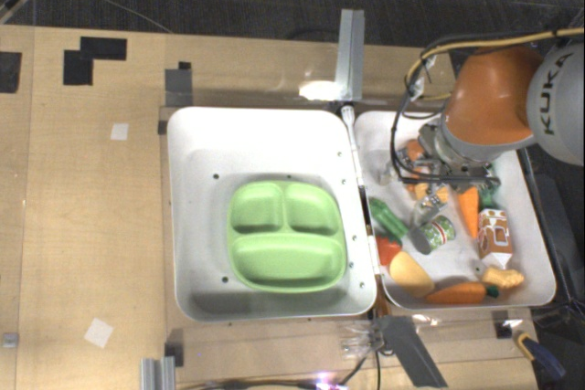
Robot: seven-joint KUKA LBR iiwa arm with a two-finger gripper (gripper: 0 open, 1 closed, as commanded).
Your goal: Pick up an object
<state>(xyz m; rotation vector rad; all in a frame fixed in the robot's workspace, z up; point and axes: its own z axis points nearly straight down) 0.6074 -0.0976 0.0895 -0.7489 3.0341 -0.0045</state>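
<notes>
Arm: grey KUKA arm with a glossy orange band (492,99), reaching down into the right-hand shallow white bin (541,244) on the table (82,224).
Hand: the hand (437,196) hangs low among the toy food; whether it is apart, together or clamped on anything cannot be told, since the wrist hides it.
Nearest thing: small grey tin can with a green-and-white label (433,232), lying on its side just below the hand.
Handling of the can: judged light, stiff and smooth; round, so it may roll or slip. Best taken across its curved sides, at mid-length.
Other candidates: orange plastic carrot (468,209) just beside the hand; green plastic pepper (387,219) on the divider side; white-and-brown printed carton (494,231) on the far side of the carrot.
Crowding: pieces touch or overlap, so a neighbour could be nudged.
Writing: "KU" reads on the arm's grey casing; can and carton print too small to read.
Other bin: green plastic three-compartment tray (287,235), well apart from the hand.
</notes>
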